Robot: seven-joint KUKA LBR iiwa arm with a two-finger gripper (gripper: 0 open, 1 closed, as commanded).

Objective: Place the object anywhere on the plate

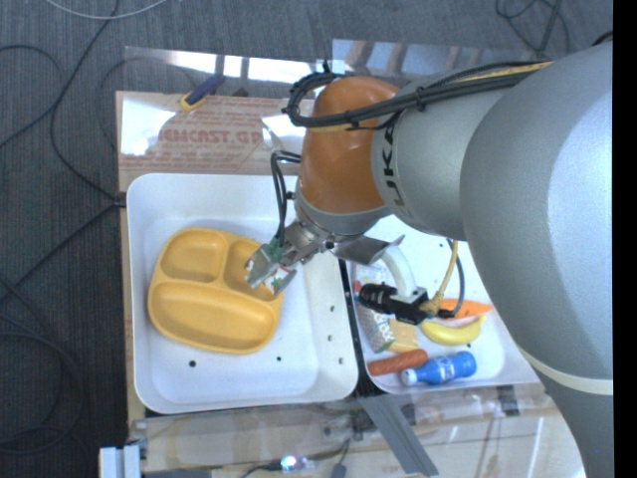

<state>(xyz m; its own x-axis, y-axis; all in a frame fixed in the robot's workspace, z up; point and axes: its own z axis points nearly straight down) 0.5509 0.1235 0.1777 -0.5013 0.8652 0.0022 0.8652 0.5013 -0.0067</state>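
Note:
A yellow plate (204, 307) with three compartments lies in the left white bin (309, 357). My gripper (270, 269) hangs over the plate's right rim, beside the small upper-right compartment. Something small, grey-green and pale shows at its tip, but I cannot tell whether that is a held object or part of the gripper. The arm's orange band and grey body cover the space above and to the right.
The right bin (498, 371) holds a banana (454, 333), an orange carrot (470, 309), a blue bottle (444, 369), a red sausage (397, 363) and a printed packet (378, 333). A cardboard sheet (199, 137) lies behind the left bin.

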